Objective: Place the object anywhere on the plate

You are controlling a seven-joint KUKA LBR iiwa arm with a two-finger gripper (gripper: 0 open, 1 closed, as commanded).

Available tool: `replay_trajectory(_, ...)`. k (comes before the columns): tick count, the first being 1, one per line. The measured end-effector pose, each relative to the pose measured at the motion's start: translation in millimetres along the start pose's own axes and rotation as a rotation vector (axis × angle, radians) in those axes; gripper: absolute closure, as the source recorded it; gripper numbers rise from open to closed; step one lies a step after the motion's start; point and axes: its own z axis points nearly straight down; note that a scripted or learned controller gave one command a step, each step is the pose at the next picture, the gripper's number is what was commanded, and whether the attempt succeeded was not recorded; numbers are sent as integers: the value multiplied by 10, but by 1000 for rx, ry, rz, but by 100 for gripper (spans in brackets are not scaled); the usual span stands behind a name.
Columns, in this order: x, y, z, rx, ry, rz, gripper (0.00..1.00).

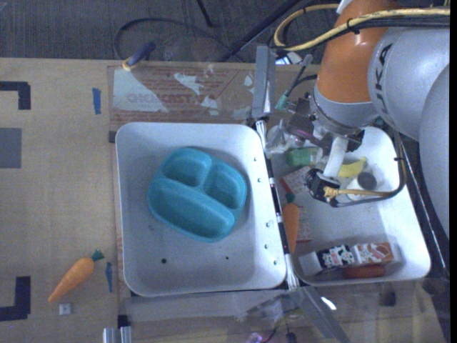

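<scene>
A blue plate [196,191] with three compartments lies in the left white bin [143,263], and nothing rests on it. My gripper [284,138] hangs over the upper left corner of the right bin [410,241], close to the wall between the bins. Just below it lies a small green object [303,156]. A yellow piece [351,168] and a dark grey disc [367,181] sit further right. An orange carrot [290,224] lies along the right bin's left wall.
A printed carton [353,256] and a red item [357,271] lie at the right bin's front edge. A second toy carrot [71,277] lies on the bench left of the bins. The arm's grey body covers the upper right.
</scene>
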Motion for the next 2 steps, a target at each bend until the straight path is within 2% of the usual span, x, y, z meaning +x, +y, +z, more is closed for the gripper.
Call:
replay_trajectory(1, 12, -1, -99, 0, -1, -3, 100)
replay_trajectory(2, 608, -368, 436, -1, 0, -138, 100)
